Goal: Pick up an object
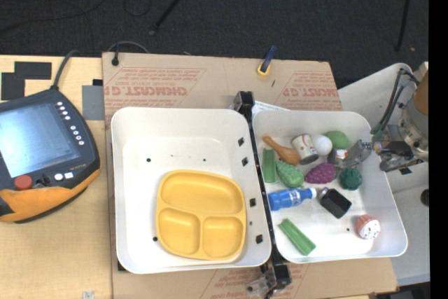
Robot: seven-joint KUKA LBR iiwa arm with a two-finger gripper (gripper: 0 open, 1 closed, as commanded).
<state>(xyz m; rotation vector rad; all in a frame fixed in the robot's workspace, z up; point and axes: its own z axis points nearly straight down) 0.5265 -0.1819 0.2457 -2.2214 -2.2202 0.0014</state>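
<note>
Objects: a heap in the right bin (392,220), with a blue bottle (290,198), black block (335,203), green stick (297,237), purple cluster (320,173), dark green ball (351,179), white ball (321,144) and red-white piece (367,226).
Hand (355,153): over the bin's 3 o'clock rim, just above the dark green ball; whether its fingers are apart or together I cannot tell.
Left bin (140,129): holds a yellow divided tray (201,213) toward 6 o'clock.
Bench: a teach pendant (42,150) at 9 o'clock.
</note>
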